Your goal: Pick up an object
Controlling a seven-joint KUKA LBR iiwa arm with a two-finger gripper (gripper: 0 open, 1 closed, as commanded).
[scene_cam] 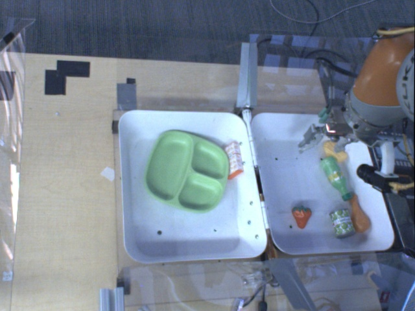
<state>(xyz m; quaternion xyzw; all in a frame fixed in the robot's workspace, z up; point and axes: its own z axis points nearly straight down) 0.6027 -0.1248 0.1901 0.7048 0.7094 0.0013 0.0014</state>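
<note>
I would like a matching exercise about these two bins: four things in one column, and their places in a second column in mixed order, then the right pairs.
Things:
1. green divided plate
2. toy strawberry
3. small can
4. snack packet

Places:
A. right bin, near its front edge, left of the small can
B. left bin, around its middle
C. left bin, against the plate's right edge
D. right bin, front right part, beside an orange-brown toy

Pairs: 1-B, 2-A, 3-D, 4-C
</note>
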